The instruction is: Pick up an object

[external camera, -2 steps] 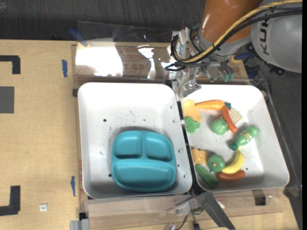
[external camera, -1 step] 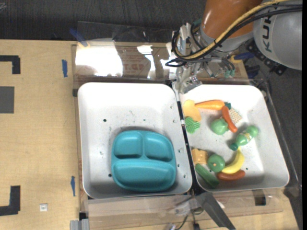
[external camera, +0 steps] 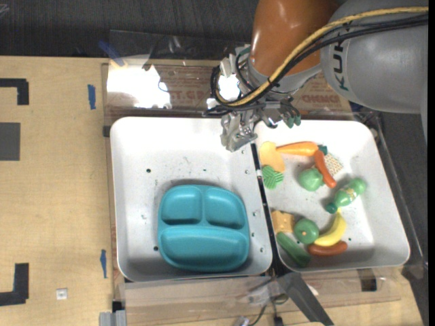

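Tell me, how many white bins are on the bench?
2. The left bin holds a teal divided plate. The right bin holds toy food, such as a carrot and a banana.

Teal tray (external camera: 202,238) — smooth matt plastic; white bins (external camera: 136,182) — glossy; bench (external camera: 47,202) — pale wood.

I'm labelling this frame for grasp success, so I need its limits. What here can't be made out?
- Gripper, camera view: small and seen from above, under the wrist and cables; finger state and any held item unreadable.
- Yellow piece at the bin divider: too small to identify.
- Toy pile in the right bin: the green piece lies partly under the banana and others.
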Robot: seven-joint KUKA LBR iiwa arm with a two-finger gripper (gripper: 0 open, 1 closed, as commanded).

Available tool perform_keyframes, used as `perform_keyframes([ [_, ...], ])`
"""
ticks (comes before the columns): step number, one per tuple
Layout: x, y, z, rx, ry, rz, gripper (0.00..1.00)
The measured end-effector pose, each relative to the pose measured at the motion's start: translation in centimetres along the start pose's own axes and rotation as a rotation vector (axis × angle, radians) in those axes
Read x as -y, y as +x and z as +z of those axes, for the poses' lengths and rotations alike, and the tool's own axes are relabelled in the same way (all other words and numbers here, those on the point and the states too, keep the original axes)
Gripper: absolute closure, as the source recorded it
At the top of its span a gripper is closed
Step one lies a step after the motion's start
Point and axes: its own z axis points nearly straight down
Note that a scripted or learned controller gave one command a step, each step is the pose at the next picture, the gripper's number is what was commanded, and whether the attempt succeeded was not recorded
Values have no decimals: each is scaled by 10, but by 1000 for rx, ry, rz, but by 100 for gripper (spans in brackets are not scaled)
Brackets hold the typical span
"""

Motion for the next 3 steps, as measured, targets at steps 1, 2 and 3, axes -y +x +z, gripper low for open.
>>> perform_keyframes([
  [1,-43,-31,-38,10,3,-23,100],
  [2,-101,-52,-35,7,1,-103,100],
  [3,-137,-44,13,0,0,-103,100],
])
